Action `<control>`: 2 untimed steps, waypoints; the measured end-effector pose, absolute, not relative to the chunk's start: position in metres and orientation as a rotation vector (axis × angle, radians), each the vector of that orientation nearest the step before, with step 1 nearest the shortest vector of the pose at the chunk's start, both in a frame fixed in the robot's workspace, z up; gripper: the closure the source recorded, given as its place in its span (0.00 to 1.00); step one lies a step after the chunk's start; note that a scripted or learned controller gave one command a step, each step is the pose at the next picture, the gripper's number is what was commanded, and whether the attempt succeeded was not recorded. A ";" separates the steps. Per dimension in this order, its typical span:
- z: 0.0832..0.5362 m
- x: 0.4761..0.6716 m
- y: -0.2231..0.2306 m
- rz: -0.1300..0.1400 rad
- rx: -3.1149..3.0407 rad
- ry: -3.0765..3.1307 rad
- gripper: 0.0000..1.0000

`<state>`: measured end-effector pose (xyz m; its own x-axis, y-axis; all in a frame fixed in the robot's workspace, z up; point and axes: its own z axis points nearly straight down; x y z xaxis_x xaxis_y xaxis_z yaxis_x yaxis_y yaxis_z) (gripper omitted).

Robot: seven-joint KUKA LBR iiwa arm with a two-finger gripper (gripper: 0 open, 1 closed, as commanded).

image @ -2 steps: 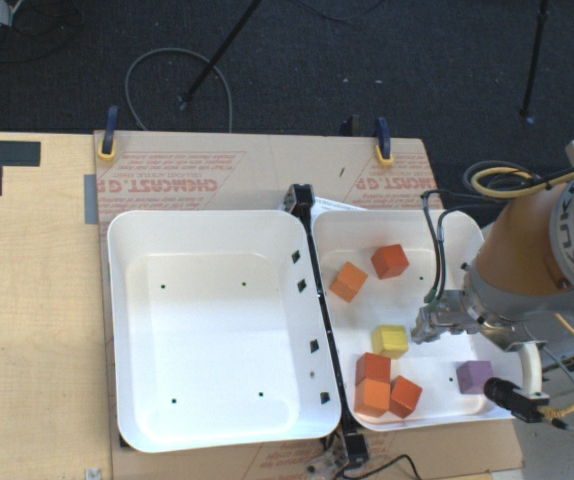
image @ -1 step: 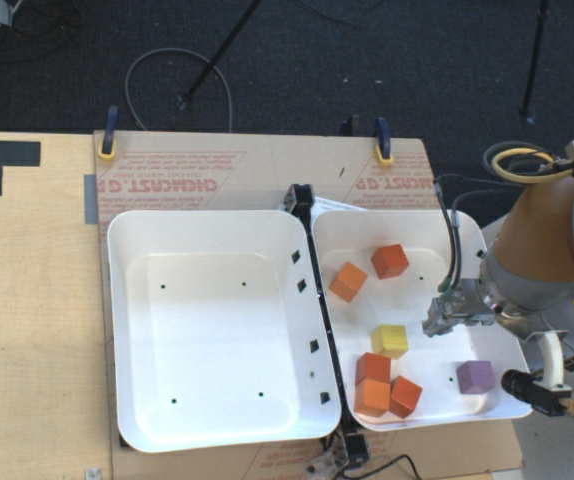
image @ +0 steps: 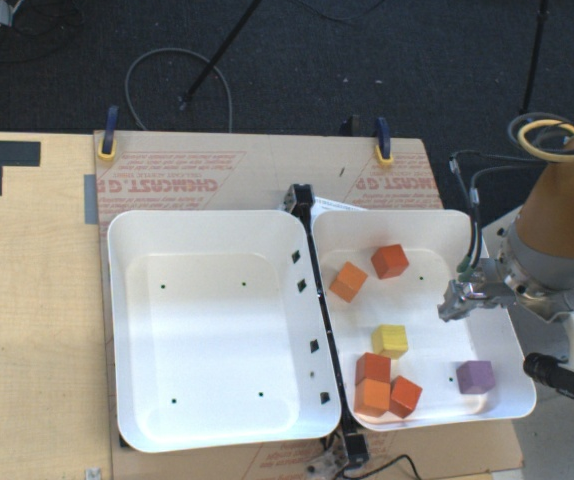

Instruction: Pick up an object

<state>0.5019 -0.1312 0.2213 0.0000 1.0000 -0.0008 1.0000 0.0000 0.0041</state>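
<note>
A grey robot arm with an orange band (image: pixel 552 223) is reaching in from the right edge of the scene, hanging over the right-hand one of two shallow white plastic bins (image: pixel 487 230). The left-hand white bin (image: pixel 127 268) is sitting beside it, their rims touching along the middle. Both are resting on a flattened brown cardboard sheet (image: pixel 217 173) clamped to a pale wooden bench (image: pixel 27 318), with dark carpet and loose cables lying beyond. The arm's small metal two-finger gripper (image: pixel 454 303) is hovering near the bin's right wall; its state cannot be made out, and nothing is showing in its grasp. The small blocks are lying left of and below it. A purple block (image: pixel 475 376) is sitting nearest, in the lower right corner. A yellow block (image: pixel 391 340) is lying toward the bin's middle, with three orange and red blocks (image: pixel 384 385) clustering just below it, touching. Two more, an orange block (image: pixel 347 281) and a red block (image: pixel 390 261), are sitting apart further up.
</note>
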 end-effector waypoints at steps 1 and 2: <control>0.243 0.502 -0.132 0.001 2.221 2.220 1.00; 0.230 0.510 -0.078 -0.001 2.218 2.227 1.00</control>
